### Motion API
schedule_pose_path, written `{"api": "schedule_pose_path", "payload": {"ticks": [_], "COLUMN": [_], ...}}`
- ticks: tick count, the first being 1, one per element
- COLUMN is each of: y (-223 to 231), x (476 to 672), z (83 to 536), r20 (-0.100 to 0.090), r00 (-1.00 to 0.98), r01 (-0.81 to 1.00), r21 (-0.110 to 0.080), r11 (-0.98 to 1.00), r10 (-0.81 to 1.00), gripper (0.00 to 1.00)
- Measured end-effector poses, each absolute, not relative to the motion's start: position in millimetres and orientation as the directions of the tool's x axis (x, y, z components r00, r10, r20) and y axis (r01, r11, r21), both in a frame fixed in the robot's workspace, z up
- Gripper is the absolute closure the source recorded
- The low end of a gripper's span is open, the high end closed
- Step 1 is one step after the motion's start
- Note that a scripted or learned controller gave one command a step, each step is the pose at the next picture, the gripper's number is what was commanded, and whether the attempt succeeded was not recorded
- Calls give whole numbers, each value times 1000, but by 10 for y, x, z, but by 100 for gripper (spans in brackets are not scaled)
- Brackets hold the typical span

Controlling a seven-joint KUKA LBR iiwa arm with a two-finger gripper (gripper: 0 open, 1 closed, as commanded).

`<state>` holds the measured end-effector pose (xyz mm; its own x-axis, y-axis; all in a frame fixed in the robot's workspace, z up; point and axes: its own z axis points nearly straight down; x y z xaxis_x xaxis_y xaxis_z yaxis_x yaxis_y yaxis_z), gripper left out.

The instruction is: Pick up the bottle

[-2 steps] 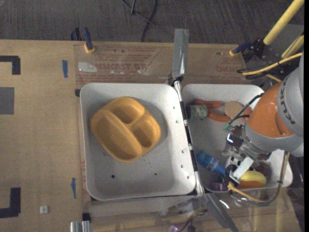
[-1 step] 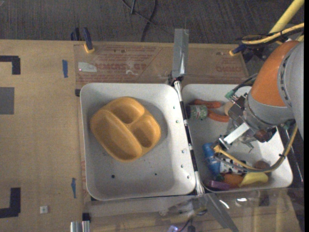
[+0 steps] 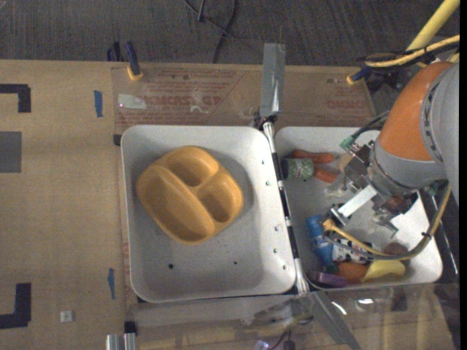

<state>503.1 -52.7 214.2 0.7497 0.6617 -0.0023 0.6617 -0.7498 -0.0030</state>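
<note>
Brown bench (image 3: 58, 217), dark floor behind it with loose black cables (image 3: 208, 6). Two white bins side by side, and a grey tape strip (image 3: 272, 79) runs up from the seam between them.

Left bin (image 3: 146, 268): one yellow divided plate (image 3: 190, 193), lying flat, up and left of centre.

Right bin (image 3: 299, 201): cluttered. The arm (image 3: 416, 130) comes in from the right and hangs over the upper-middle of this bin, with the gripper (image 3: 355, 188) pointing down and left. Gripper state: can't tell from this angle. Nothing visibly held.

The bottle (image 3: 319, 238) is blue and lies on its side in the lower-left part of the right bin, near the wall by the seam, below and left of the gripper. It looks apart from the gripper, though I can't rule out contact.

Other items in the right bin:
- green can (image 3: 299, 168) on its side near the top left
- two orange pieces (image 3: 314, 155), one just above the can and one just right of it
- along the bottom edge: purple item (image 3: 328, 278), orange item (image 3: 352, 270), yellow item (image 3: 384, 270), packed close together
</note>
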Motion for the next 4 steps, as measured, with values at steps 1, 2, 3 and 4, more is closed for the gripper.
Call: {"api": "schedule_pose_path", "payload": {"ticks": [1,2,3,4], "y": [-616,-602,-1296,-1291], "x": [4783,4786,4912,4914], "z": [1834,1925,1351,1351], "r20": [-4,-5,-4,-4], "r00": [765,763,949,948], "r01": [644,647,317,317], "r21": [-5,-7,-5,-5], "r11": [-765,-763,-949,-948], "r10": [644,647,317,317], "gripper": [0,100,100,0]}}
